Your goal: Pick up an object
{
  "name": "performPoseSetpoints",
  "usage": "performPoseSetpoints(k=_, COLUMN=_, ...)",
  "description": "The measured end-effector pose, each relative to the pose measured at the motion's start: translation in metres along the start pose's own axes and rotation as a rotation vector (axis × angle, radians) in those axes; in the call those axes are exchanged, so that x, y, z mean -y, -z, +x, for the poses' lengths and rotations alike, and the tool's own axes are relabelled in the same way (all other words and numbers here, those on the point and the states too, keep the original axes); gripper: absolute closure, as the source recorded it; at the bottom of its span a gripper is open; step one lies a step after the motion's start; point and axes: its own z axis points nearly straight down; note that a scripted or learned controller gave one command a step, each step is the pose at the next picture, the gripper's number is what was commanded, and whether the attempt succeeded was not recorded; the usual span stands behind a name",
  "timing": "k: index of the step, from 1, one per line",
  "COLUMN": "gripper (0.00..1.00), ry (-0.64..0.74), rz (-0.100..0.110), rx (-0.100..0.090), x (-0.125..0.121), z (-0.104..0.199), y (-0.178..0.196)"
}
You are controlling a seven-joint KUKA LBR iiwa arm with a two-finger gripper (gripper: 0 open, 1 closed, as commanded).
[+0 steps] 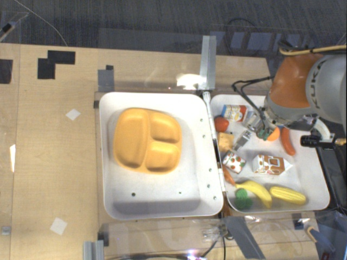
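Arm [303,88] over right bin [317,194], toy food inside; yellow divided tray [146,140] in left bin [116,199].

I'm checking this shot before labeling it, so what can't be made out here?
- Gripper: too small and blurred in the camera view to tell open or shut.
- Green and orange toy: partly covered by the arm's wrist.
- Carton: label too small to read.
- Arm: cut off by the right edge.
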Motion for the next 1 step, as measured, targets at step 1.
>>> performPoseSetpoints(k=1, gripper=0.00, ry=-0.115, rz=0.001, rx=0.005, x=0.0389, z=-0.0840, y=0.0563)
